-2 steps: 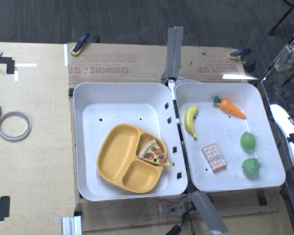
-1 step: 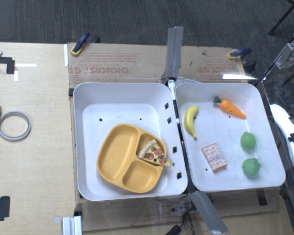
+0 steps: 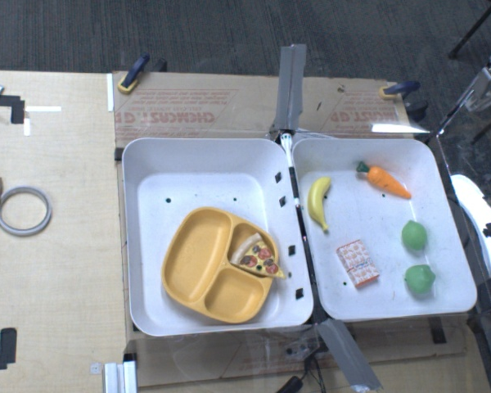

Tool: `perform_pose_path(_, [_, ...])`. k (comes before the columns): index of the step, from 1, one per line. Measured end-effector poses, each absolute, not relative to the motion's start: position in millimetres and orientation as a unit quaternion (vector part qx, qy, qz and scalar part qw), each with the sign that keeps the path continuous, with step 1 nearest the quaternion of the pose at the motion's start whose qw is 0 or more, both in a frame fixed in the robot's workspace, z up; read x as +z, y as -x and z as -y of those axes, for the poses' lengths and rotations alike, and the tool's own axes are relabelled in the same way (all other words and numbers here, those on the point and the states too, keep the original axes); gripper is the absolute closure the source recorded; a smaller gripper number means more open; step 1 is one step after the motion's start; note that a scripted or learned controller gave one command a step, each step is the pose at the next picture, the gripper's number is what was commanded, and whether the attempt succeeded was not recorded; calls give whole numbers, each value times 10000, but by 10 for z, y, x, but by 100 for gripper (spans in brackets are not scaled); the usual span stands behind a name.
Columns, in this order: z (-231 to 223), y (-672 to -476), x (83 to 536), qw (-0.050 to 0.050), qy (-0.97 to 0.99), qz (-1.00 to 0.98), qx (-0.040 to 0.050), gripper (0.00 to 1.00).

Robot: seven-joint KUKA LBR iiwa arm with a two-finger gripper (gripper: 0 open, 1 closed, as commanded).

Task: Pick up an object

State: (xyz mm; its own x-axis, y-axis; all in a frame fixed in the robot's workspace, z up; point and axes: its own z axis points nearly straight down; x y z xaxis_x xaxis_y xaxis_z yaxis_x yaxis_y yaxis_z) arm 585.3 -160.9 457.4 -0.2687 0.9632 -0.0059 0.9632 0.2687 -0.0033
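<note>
The right bin (image 3: 442,297) holds a yellow banana (image 3: 318,202) near its left wall, an orange carrot (image 3: 385,180) at the back, a small red-and-white packet (image 3: 358,264) near the front, and two green round fruits (image 3: 414,236) (image 3: 420,279) on the right side. In the left bin (image 3: 147,219) lies a yellow divided plate (image 3: 200,273) with a pizza slice (image 3: 258,257) in its right compartment.
A roll of tape (image 3: 22,210) lies on the wooden bench at the left. Blue clamps (image 3: 134,72) (image 3: 401,89) hold a cardboard sheet behind the bins. A grey divider post (image 3: 291,88) stands between the bins at the back.
</note>
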Motion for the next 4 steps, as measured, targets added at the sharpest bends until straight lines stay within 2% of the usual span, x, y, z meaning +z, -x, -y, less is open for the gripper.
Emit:
perform_pose_path(1, [1607, -5867, 4657, 23, -6036, -7973, -41, 100])
perform_pose_path(2, [1689, -6192, 4405, 7, -6181, -7861, -13, 100])
perform_pose_path(4, [1682, -6220, 4571, 29, -6157, -7879, -35, 100])
